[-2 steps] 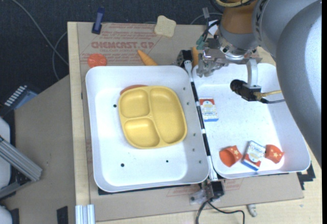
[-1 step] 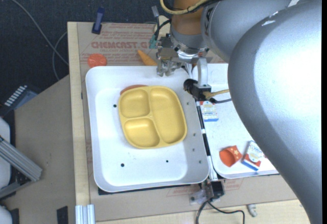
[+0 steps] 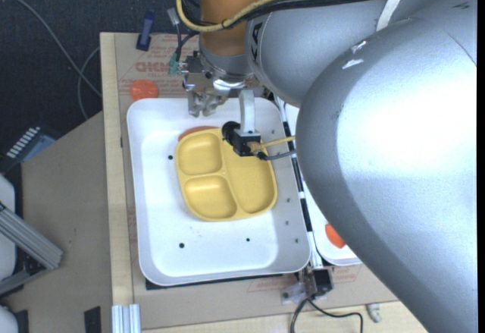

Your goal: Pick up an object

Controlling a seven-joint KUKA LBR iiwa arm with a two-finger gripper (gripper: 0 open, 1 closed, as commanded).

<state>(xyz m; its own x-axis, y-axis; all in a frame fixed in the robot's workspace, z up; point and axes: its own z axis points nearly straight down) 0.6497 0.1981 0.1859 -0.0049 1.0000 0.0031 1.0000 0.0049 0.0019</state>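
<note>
A yellow divided plate (image 3: 223, 176) with three compartments lies in the left white bin (image 3: 159, 233), towards its far half. A sliver of something red (image 3: 195, 129) peeks out at the plate's far edge. My gripper (image 3: 203, 102) hangs over the bin's far rim, just beyond the plate's far left corner and apart from it. Nothing shows between its tips.
An orange round object (image 3: 142, 89) sits on the bench just outside the bin's far left corner, and a small blue item (image 3: 145, 28) lies farther back. The arm hides most of the right bin (image 3: 333, 254); an orange piece (image 3: 334, 234) shows in it.
</note>
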